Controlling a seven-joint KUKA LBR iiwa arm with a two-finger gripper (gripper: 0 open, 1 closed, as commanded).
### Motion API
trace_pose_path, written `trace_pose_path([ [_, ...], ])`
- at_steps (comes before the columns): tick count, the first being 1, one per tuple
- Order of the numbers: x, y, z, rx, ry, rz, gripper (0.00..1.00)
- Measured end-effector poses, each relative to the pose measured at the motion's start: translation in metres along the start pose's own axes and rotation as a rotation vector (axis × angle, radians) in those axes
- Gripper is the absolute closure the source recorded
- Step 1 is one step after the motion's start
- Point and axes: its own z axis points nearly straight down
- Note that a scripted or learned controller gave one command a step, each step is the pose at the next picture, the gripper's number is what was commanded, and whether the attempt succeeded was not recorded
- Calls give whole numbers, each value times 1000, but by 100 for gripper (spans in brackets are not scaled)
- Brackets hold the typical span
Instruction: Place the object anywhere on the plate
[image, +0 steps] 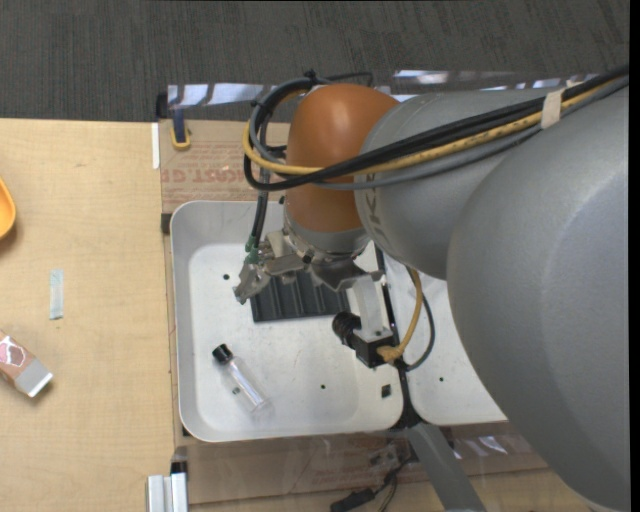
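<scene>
Dark grey ribbed carpet (90, 55) along top; pale wooden benchtop (85, 240) at left; brown cardboard (215, 165) behind; even, flat overhead light.

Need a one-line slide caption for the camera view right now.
Arm's gripper low over the left white bin, a small clear vial lying in front of it.

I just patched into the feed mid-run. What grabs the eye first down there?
The big grey arm with its orange band sweeps in from the right and covers much of the bench. Its pincer sits low over a black ribbed block in the left white bin. A small clear vial with a black cap lies loose toward that bin's near-left corner.
</scene>
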Motion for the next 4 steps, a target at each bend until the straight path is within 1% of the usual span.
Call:
trace_pose_path([
  [1, -32, 80, 0, -1, -1, 253, 0],
  [2, 3, 115, 77, -1, 0, 552, 0],
  [3, 15, 21, 110, 1, 1, 533, 0],
  [4, 20, 18, -37, -1, 0, 745, 0],
])
